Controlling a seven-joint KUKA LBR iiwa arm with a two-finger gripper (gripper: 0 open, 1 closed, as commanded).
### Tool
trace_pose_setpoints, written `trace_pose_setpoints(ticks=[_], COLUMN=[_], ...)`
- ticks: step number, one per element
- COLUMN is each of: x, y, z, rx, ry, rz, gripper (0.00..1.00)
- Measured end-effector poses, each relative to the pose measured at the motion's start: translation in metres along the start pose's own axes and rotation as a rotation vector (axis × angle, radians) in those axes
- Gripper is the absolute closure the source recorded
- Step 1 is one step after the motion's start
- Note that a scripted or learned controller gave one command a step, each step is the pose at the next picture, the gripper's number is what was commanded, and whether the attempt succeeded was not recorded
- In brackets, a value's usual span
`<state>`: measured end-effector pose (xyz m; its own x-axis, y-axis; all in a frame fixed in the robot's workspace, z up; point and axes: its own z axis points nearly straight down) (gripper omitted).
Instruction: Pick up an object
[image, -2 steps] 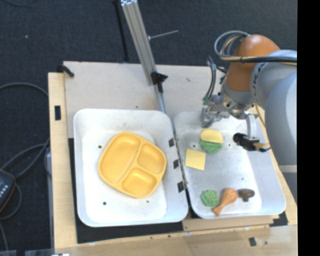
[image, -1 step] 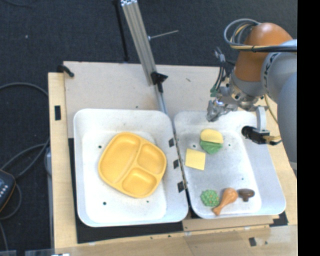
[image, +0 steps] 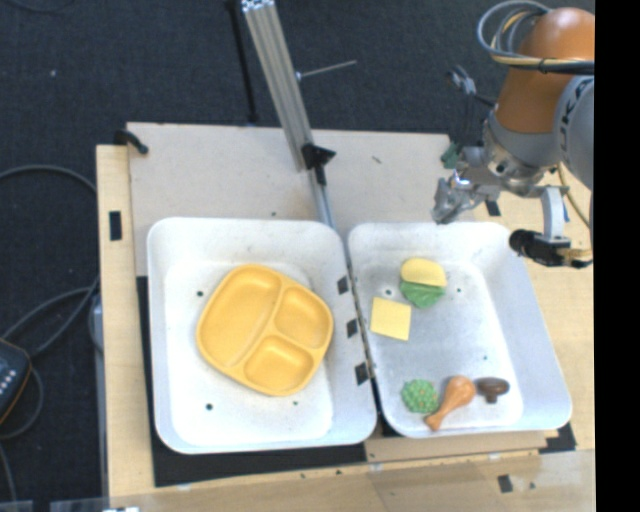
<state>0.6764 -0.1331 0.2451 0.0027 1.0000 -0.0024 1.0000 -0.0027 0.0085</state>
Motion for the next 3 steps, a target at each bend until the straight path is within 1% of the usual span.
trace_pose_setpoints(ticks=[1,2,3], x=[-0.002,0.054,0.105], y=[0.001,-0.009,-0.022], z=[-0.036,-0.021,-0.026], rx=[0.002,0.009,0.008], ry=[0.001,0.003,0.004], rz=[-0.004,-0.008,-0.009], gripper=[1.00,1.00,1.00])
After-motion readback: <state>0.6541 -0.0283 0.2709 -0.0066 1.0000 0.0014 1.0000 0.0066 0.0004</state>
